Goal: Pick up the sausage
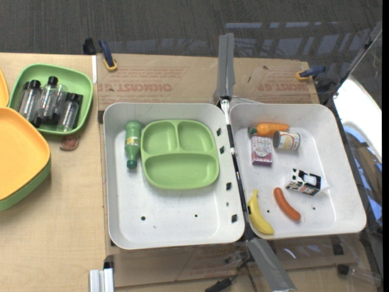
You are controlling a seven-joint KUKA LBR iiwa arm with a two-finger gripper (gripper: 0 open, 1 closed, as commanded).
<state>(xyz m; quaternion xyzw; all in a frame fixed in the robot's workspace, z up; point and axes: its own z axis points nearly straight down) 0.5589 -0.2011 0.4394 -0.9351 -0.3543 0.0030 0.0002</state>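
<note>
The sausage point(287, 204) lay in the right bin point(340, 163) beside the banana point(260, 214); the left bin point(121, 212) held a green divided plate point(180, 153) and a bottle point(132, 143).

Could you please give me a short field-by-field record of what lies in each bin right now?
target: sausage, lying flat near the front of the right bin
nearest neighbours: banana to its left, black-and-white carton just behind it; apart from both
rest of right bin: carrot, small can, pink box
left bin: green divided plate, green bottle beside the plate's left edge
outside bins: green tray of dark bottles, stacked orange plates
task state: sausage not yet picked up
</note>
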